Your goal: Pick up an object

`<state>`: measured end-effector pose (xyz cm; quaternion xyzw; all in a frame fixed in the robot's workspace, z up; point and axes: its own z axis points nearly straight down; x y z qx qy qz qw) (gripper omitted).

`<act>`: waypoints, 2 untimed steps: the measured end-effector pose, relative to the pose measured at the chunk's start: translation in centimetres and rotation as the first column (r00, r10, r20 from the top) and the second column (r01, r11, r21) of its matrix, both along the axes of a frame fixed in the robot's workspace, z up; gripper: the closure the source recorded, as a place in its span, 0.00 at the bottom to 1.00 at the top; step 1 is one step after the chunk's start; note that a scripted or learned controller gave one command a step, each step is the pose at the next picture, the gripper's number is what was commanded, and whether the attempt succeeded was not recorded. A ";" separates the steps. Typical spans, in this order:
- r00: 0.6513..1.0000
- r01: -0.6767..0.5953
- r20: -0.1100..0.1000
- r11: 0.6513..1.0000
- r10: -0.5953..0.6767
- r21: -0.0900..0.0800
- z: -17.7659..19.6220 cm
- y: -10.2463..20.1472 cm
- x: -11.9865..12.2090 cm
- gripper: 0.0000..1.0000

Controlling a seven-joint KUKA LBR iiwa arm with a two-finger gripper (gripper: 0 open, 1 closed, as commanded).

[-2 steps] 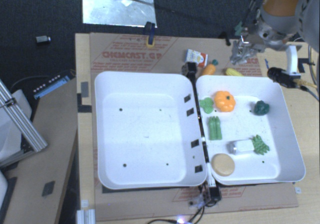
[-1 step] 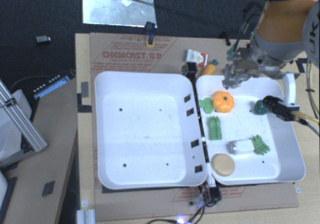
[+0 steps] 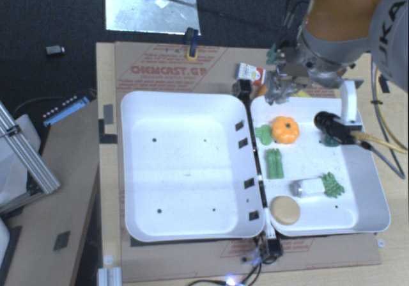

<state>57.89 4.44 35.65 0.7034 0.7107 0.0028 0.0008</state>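
Orange pumpkin-shaped toy (image 3: pixel 285 130) in the back half of the right bin (image 3: pixel 363 169), lying loose on the white floor, with a small green piece (image 3: pixel 263 133) just beside it on the left. Nearer the front: a green asparagus-like bundle (image 3: pixel 274 163), a clear cylinder (image 3: pixel 307 187) beside a green leafy piece (image 3: pixel 332 184), and a tan round disc (image 3: pixel 285 210) in the front left corner. Left bin (image 3: pixel 185 163) alongside, both set on a cardboard sheet (image 3: pixel 166 67) on the desk (image 3: pixel 64 201).

Gripper (image 3: pixel 280 93) hanging at the back rim of the right bin, just behind the pumpkin and apparently above it, not touching. Open or closed: cannot tell from this angle. Nothing seen in its grasp.

Looks like the approach step, with no grasp made yet. Next move probably calls for shifting forward over the pumpkin, lowering straight down, and closing around its round body without nudging the green piece.
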 end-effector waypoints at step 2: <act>1.000 0.002 -0.002 1.000 -0.002 -0.001 3.6 2.5 4.6 1.00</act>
